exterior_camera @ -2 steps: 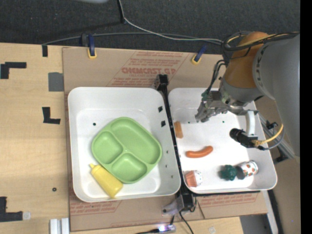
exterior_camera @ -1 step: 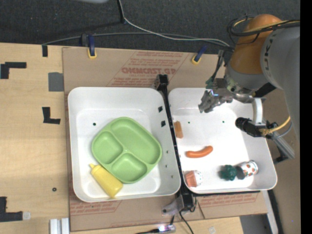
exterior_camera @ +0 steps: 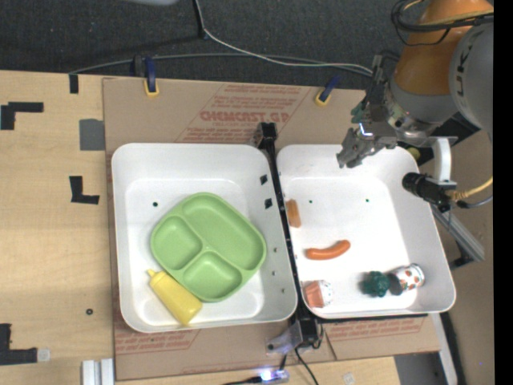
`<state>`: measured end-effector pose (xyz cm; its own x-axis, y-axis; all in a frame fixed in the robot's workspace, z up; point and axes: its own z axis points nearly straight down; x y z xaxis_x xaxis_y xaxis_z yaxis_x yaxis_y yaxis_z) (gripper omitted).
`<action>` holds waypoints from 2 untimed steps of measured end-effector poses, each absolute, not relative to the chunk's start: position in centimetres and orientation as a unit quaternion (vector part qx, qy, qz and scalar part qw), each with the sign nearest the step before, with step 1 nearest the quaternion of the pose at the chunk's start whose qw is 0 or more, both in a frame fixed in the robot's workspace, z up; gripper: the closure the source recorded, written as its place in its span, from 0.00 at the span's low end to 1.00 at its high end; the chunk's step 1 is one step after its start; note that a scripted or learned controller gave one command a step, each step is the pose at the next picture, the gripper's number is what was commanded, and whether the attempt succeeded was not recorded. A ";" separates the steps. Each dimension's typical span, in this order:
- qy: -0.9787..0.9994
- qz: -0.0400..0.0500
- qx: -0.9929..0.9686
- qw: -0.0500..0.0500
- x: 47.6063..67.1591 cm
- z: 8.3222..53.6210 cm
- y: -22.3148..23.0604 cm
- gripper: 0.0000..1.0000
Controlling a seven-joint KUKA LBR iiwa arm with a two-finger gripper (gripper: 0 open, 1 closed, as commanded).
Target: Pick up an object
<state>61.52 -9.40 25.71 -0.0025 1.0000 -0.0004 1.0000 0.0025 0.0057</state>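
My gripper (exterior_camera: 353, 156): above right bin (exterior_camera: 425, 215) at 12 o'clock; opening cannot tell. Hot dog (exterior_camera: 327, 250) at 6 o'clock. Risk: round, likely rolls away, grasp misses.

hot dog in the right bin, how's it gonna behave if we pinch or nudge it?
The hot dog is a slim, rounded, slightly curved cylinder, so a nudge would probably roll or spin it. Its glossy skin suggests it may slip from a pinch. It looks small, likely light. It lies apart from other items, leaving approach room.
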 end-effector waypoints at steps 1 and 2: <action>0.709 0.000 0.705 -0.001 60.3 25.7 -5.1 1.00; 0.709 -0.001 0.705 -0.002 59.0 24.3 0.9 1.00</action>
<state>59.03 0.86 24.28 -0.0066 1.0000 0.0014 1.0000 0.0066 -0.0036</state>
